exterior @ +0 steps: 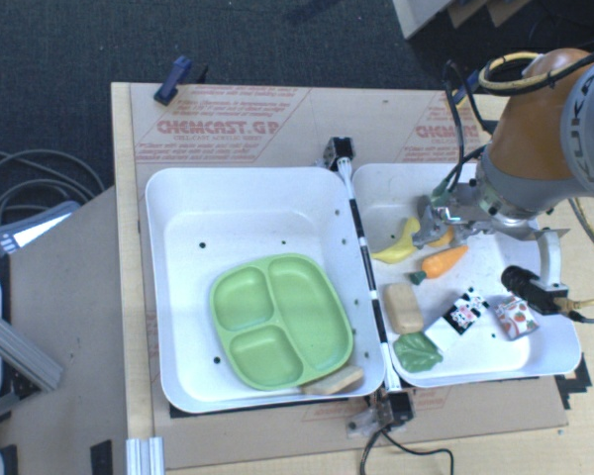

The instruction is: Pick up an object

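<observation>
Worktop [228, 127] w/ brown printed cardboard sheet carried two shallow white plastic bins. Left bin [178, 216] held green 3-compartment plastic tray [277, 320]; tan block [335, 382] sat at tray's near edge. Grey arm w/ orange band [540, 117] reached over right bin [544, 354]. Jaws [438, 224] sat low by yellow banana [398, 245] and orange carrot [444, 261], state of jaws: can't tell. Also in right bin: tan bread-like piece [404, 308], green leafy item [416, 351], small black-white box [464, 314], small red-white carton [515, 318].
</observation>
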